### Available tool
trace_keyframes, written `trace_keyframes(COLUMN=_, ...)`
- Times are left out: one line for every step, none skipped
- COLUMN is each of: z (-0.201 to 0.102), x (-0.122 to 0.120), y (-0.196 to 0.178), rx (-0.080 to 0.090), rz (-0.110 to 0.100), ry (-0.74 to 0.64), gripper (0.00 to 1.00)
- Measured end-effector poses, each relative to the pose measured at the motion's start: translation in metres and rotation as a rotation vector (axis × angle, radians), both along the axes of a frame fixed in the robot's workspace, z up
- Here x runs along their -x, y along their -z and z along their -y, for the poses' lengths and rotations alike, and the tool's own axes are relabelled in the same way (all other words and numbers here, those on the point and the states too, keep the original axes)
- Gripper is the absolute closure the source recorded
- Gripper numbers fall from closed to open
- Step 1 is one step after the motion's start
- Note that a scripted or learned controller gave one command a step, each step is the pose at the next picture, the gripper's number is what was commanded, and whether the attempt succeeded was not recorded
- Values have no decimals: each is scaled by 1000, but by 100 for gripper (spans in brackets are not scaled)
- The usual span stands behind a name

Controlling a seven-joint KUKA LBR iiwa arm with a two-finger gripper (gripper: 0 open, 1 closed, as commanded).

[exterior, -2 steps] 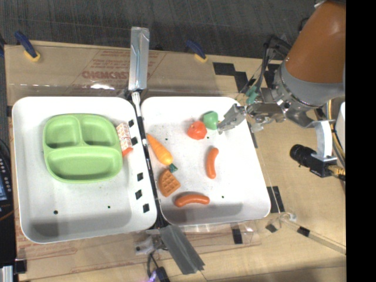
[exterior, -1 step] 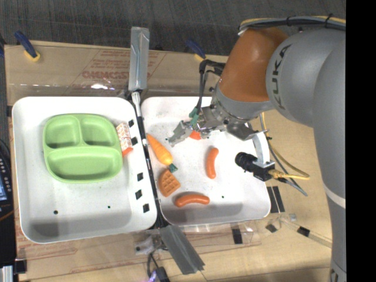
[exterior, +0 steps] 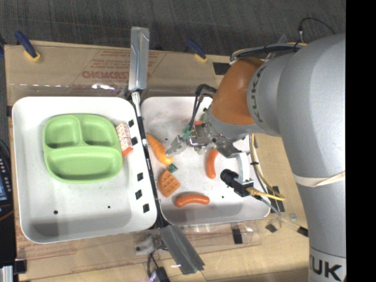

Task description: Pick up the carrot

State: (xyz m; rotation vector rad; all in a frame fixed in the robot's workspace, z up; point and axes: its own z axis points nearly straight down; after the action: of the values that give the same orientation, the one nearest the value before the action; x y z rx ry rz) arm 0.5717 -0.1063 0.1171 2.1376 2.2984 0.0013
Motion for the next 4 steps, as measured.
trace_keyframes(z=-10, x=21, y=25, rx=-2, rz=-5, ry=-265, gripper=0)
trace_keyframes(z=-7, x=-29, y=25, rx=-1, rz=-3, ry=-421, gripper=0)
trace_keyframes(z=-7, x=-29, y=15, rx=0, rz=-3, ry=-425, gripper=100)
trace_keyframes(z=-76, x=-79, y=-69, rx=1, rz=-33, ry=-139, gripper=100)
